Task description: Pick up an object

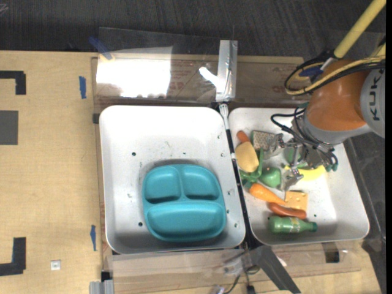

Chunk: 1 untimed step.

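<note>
Over right bin [352,216]: hand [293,171] among toy food.

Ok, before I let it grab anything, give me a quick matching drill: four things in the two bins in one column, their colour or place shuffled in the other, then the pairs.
Things:
1. divided plate
2. bottle
3. carrot
4. potato

Colour or place:
A. green, lying on its side by the near edge of the right bin
B. teal, in the left bin
C. tan, close to the wall between the bins
D. orange, in the middle of the right bin's pile

Pairs: 1-B, 2-A, 3-D, 4-C
</note>
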Tool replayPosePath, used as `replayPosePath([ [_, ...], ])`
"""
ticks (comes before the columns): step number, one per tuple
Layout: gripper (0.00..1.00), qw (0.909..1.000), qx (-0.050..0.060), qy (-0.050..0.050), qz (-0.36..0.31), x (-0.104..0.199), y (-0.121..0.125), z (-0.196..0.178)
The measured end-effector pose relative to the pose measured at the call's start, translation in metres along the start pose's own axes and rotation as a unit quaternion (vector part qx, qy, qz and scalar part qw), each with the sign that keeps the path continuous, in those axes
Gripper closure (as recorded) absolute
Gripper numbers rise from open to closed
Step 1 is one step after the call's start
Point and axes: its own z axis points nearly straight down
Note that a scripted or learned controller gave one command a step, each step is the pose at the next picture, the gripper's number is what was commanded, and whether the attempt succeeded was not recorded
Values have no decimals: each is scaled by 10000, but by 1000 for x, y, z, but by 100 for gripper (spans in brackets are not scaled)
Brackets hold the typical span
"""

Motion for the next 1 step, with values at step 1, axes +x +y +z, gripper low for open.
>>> replayPosePath([
  [1, 0, 9981, 5, -17, -610, 56, 45, -1],
])
